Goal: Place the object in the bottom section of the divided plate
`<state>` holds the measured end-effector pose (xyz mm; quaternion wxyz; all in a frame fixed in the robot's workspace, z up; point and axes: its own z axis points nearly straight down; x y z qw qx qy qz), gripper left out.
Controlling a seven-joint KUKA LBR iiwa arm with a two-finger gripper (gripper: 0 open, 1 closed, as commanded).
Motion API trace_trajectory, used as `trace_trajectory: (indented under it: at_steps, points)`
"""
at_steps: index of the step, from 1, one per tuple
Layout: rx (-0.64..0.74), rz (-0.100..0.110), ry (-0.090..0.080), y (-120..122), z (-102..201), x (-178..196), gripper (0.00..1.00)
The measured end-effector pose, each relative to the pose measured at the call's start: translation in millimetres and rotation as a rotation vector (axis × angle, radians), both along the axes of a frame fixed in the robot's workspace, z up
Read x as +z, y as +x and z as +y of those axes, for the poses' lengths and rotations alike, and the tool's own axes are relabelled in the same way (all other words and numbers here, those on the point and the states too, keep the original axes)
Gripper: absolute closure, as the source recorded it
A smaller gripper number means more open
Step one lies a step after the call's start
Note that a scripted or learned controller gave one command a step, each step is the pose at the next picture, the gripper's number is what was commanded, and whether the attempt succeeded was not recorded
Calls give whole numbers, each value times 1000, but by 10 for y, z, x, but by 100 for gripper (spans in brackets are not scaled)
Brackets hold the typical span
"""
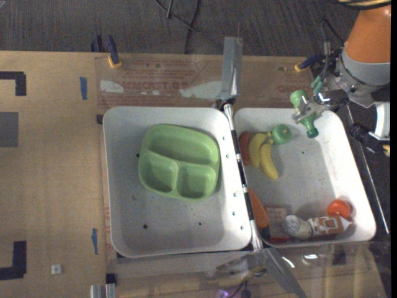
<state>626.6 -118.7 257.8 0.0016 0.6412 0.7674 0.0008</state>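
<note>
The green divided plate [142, 166] lies in the left bin [124, 228], with one long section on its far side and two smaller ones on its near side; all look bare. In the right bin [322, 172] a yellow banana [268, 158] rests beside a small green round object [281, 133] and a red object [245, 148]. My gripper [304, 113], with green fingertips, hangs over the right bin's far edge, just right of the green object. It is open and holds nothing.
Along the right bin's near edge lie an orange carrot-like piece [258, 211], a silver can [298, 228], a small carton [327, 225] and an orange round object [339, 207]. A metal divider [239, 172] separates the bins. Cables run at the right.
</note>
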Motion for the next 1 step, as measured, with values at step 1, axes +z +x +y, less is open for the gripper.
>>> trace_trajectory:
  at_steps: [1]
  points:
    - [-13, 0, -2, 268, -443, -312, 100]
